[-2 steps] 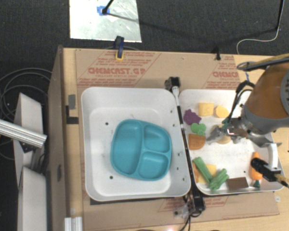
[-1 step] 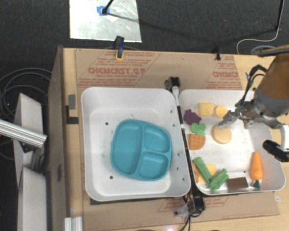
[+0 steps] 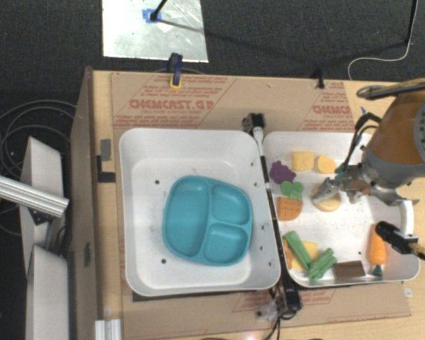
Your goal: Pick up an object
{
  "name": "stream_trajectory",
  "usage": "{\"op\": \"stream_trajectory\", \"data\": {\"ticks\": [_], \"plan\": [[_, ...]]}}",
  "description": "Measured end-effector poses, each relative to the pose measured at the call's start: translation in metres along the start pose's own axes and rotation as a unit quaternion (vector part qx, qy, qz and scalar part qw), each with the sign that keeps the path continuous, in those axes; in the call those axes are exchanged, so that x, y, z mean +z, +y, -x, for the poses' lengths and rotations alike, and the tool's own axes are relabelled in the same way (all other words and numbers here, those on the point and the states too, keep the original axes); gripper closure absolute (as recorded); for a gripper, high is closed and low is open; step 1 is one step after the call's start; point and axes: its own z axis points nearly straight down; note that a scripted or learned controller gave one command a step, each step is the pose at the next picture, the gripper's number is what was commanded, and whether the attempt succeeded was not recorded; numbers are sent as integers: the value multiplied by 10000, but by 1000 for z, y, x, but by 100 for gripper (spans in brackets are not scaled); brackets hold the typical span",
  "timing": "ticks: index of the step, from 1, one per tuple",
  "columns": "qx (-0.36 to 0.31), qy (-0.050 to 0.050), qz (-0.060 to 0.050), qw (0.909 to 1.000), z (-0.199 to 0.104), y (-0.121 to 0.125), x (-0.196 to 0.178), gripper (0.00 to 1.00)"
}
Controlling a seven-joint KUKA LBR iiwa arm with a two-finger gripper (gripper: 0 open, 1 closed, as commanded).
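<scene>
My gripper (image 3: 330, 189) hangs in the right bin (image 3: 345, 143), near its middle. Right beneath its tip lies a beige round piece (image 3: 329, 204), partly covered by it; whether they touch is unclear. Around it lie toy foods: a yellow cheese wedge (image 3: 302, 161), a yellow round piece (image 3: 326, 164), purple grapes (image 3: 281, 171), a small green piece (image 3: 292, 188) and an orange waffle-like piece (image 3: 289, 208). Toward the front are green sticks (image 3: 309, 255), a brown block (image 3: 348, 269) and an orange carrot (image 3: 377, 249).
The left bin (image 3: 143, 149) holds a teal divided plate (image 3: 207, 219). A dark divider with clips (image 3: 267, 190) runs between the bins. The grey and orange arm (image 3: 404, 137) comes in over the right bin's right side. Cardboard (image 3: 198, 101) lies behind the bins.
</scene>
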Motion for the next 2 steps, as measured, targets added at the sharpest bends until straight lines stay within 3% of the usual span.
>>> {"op": "stream_trajectory", "data": {"ticks": [1,2], "plan": [[0,-4,2,10000,6,8,32,0],[-7,-2,24,10000,6,9,20,100]]}}
